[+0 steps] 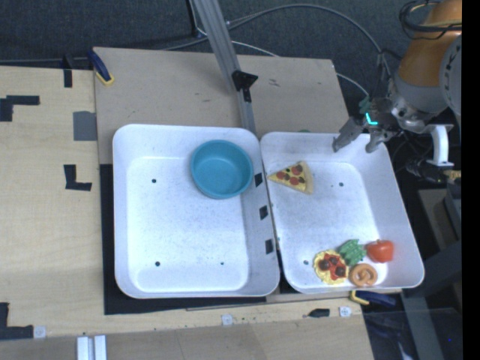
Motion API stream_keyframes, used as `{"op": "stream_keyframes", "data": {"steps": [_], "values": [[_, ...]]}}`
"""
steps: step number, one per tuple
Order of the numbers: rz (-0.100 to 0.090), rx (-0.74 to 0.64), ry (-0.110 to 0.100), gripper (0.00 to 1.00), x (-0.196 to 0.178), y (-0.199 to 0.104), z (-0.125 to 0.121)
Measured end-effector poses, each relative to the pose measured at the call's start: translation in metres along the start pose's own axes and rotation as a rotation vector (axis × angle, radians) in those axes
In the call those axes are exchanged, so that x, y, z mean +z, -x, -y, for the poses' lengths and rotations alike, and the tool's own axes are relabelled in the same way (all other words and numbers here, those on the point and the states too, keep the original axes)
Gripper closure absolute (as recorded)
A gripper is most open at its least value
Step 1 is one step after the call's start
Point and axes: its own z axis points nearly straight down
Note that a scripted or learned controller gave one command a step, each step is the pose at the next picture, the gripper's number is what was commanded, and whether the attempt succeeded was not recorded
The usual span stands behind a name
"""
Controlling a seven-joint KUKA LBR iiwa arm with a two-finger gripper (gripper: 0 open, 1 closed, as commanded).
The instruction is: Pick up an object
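The pizza slice point(292, 177) is the nearest thing for me to pick up; it lies flat in the right bin point(375, 201), near its far left corner, well apart from the cluster of small food toys point(351, 262) packed into the near right corner. My gripper point(358, 139) hangs over the far edge of that bin, towards its right corner, fingers spread and holding nothing. To do this well, I judge I should travel left along the far edge until I am squarely over the slice, turn my fingers across its narrower width, then drop straight down and close. In the left bin point(142, 238) a blue bowl point(221, 169) sits by the far right corner.
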Motion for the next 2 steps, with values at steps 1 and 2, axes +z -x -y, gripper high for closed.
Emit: {"op": "stream_keyframes", "data": {"steps": [1, 2], "values": [[0.0, 0.0, 0.0, 0.0, 0.0, 0.0, 0.0], [0.0, 0.0, -0.004, 0.0, 0.045, -0.007, 0.002]]}}
